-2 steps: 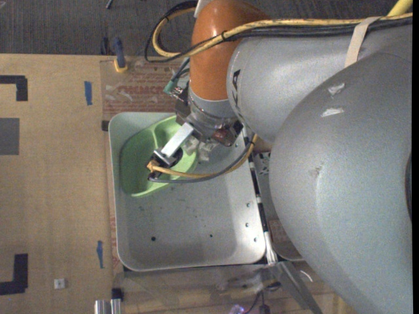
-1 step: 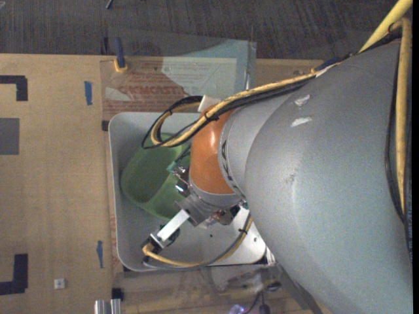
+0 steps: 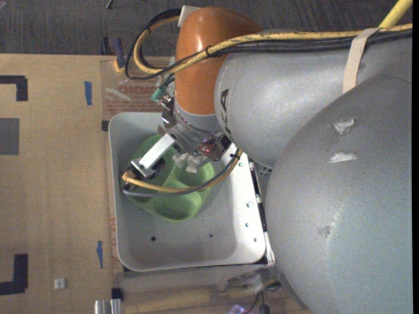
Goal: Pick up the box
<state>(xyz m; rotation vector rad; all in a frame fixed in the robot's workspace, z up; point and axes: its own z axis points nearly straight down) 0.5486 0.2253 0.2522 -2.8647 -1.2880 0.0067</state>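
The box [image 3: 178,205] lies in the white bin [image 3: 216,242], in the half nearer the top of the view and close to the left wall. It is green and rounded at its corners. The gripper [image 3: 188,161] is right over it, down inside the bin's walls and above the box's upper part. Green shows to the left of the gripper, to its right and below it. From up here I cannot tell whether the gripper touches the box or hangs just above it. I also cannot tell whether it is spread or pressed together, as the wrist covers that part. Nothing shows the box being pinched.

The arm [image 3: 327,142] comes in from the right, and its thick grey links take up most of that side. It bends at the orange band [image 3: 209,41] near the top of the view. From there the wrist drops steeply into the bin, leaning a little to the left.

The box's lower end is in plain sight, a blunt, rounded edge turned toward the middle of the bin's floor. Its upper end is under the wrist. What shows seems to run from the bin's top-left corner down toward its middle at a slight slant, but with so much covered I cannot be sure of the long axis.

Left of the bin lies a sheet of cardboard [image 3: 52,175] with blue tape [image 3: 88,93] stuck on it.
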